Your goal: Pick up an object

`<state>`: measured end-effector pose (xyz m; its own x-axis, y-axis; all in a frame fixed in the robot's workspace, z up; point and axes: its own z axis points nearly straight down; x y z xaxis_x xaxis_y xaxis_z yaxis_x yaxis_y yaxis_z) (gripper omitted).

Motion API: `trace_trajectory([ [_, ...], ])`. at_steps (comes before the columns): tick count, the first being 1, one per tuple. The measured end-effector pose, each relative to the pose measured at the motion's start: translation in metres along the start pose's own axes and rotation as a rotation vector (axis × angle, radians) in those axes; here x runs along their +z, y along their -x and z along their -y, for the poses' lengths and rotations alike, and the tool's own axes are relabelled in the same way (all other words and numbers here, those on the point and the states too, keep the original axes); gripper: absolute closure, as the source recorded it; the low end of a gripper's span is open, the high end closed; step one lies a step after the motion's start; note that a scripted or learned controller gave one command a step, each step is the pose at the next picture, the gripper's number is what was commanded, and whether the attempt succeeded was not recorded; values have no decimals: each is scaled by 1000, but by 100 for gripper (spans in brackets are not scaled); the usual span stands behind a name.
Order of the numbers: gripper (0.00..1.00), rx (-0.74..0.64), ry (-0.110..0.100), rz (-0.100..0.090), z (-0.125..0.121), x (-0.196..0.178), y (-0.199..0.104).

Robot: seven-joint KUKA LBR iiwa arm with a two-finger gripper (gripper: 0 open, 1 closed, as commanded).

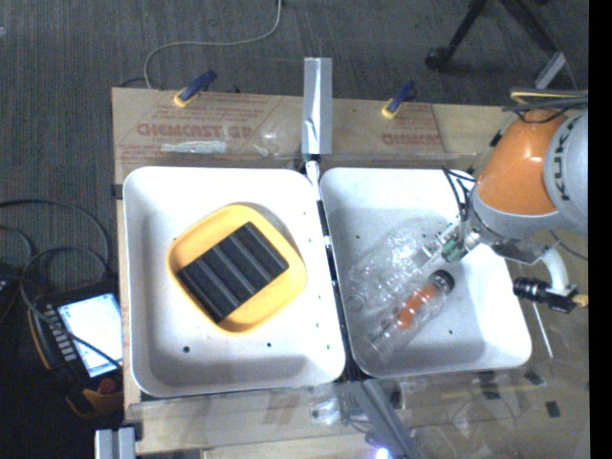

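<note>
So in the overhead camera view the arm (535,175) was reaching in from the right over the right bin (497,347), and the hand (452,248) sat low near that bin's upper middle, right by the crumpled clear plastic bottles (387,261). Honestly couldn't tell if the hand was wide or pinched, it was too small and half hidden under the wrist. If I were doing this grab, I'd go for the clear bottle with the orange bit inside (416,309), which lay slanted just below the hand, and I'd close across its narrow side, not along it, since slick plastic probably squirts out otherwise. The right bin held that little pile of clear bottles, all touching. The left bin (153,352) held a yellow tray-looking thing with a black ribbed insert (237,268), sitting tilted in the middle, well apart from the hand.
</note>
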<state>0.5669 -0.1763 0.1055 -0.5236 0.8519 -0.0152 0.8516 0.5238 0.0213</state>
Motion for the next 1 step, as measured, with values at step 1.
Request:
trace_trajectory([
  [1,0,0,-2,-1,1,1,0],
])
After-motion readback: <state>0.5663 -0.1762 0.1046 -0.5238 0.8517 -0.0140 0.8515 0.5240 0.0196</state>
